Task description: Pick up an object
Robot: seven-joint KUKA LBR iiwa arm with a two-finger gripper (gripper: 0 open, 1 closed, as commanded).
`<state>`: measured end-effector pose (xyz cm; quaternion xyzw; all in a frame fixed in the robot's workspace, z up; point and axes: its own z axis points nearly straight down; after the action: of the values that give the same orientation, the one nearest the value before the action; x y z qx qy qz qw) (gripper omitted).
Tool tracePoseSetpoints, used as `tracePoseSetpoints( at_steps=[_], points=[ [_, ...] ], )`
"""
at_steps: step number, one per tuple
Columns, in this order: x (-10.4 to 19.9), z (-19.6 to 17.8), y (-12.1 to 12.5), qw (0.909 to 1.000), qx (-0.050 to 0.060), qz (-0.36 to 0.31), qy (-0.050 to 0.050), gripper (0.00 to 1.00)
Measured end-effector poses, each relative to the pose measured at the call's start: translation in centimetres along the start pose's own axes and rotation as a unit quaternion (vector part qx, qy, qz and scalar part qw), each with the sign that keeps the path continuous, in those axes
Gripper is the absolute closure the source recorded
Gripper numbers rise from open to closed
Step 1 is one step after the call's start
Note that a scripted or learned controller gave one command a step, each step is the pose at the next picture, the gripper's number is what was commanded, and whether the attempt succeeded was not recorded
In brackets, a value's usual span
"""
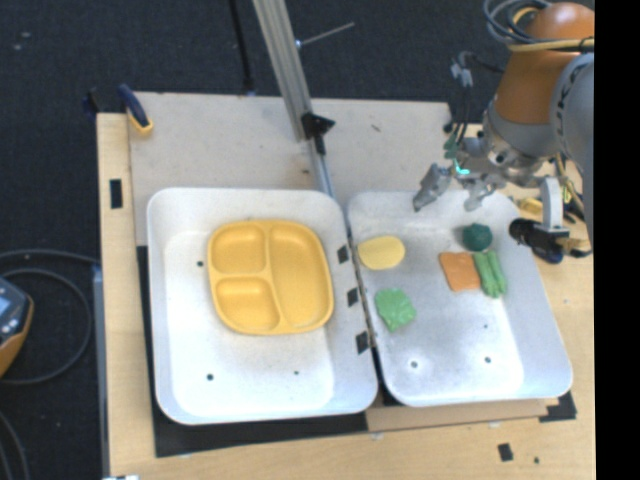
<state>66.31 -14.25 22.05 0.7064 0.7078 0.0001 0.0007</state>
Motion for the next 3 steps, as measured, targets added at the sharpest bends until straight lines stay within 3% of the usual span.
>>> tracePoseSetpoints(
  at_steps=[1,3],
  points=[
    [0.0,0.0,0.0,1.0,0.0,0.0,0.0,0.0],
    [-1.1,10.2,0.9,1.0,0.002,0.001,-0.001,0.0]
  ],
)
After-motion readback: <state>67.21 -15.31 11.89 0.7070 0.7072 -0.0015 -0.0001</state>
